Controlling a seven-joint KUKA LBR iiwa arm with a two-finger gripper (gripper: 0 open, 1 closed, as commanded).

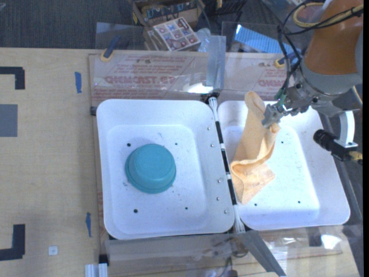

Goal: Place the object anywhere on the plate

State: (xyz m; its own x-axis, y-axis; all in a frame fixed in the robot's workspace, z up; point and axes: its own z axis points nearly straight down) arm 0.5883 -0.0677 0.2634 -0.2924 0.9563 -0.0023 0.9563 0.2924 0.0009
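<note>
Jaws (273, 118) pinched on upper edge of cloth (253, 154), draped limp into right bin (323, 206); light, soft, floppy: keep edge grip, lift clear before crossing to plate (151, 167).

Two shallow white bins stand side by side on the table (46, 172), which has a light wooden top. The left bin (115, 126) and the right bin (328, 209) touch along their inner walls. On the table there are black square marks (12, 78) at the left edge and small pieces of blue tape (78, 82). Behind the bins lies a clear plastic sheet with red letters (150, 77). Further back, a cardboard box (167, 10) holds a printed card (176, 33), and a blue item (256, 39) lies near it.
</note>
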